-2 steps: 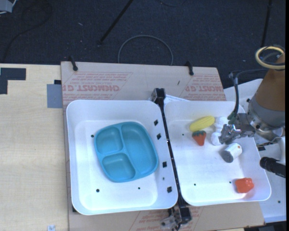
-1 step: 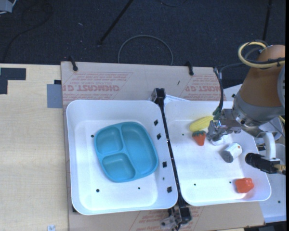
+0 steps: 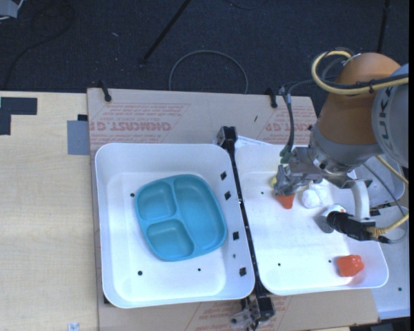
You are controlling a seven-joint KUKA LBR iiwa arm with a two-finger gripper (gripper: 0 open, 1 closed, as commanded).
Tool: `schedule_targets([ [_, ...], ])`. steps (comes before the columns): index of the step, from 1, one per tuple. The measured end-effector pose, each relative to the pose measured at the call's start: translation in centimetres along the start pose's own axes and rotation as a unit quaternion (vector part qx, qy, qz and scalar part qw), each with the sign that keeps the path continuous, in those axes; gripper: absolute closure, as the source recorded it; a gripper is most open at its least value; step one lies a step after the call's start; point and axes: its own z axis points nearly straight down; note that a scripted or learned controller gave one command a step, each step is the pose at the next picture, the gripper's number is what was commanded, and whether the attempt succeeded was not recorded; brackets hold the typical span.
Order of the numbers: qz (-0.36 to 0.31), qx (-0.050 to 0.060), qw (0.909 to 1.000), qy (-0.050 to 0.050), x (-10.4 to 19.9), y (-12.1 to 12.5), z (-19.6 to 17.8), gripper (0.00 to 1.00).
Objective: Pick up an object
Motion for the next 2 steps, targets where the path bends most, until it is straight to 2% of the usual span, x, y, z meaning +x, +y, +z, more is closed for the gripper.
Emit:
schedule_targets([
  [2, 0.001, 0.001, 1.0000, 0.000, 9.3, 1.6, 1.0, 1.00],
])
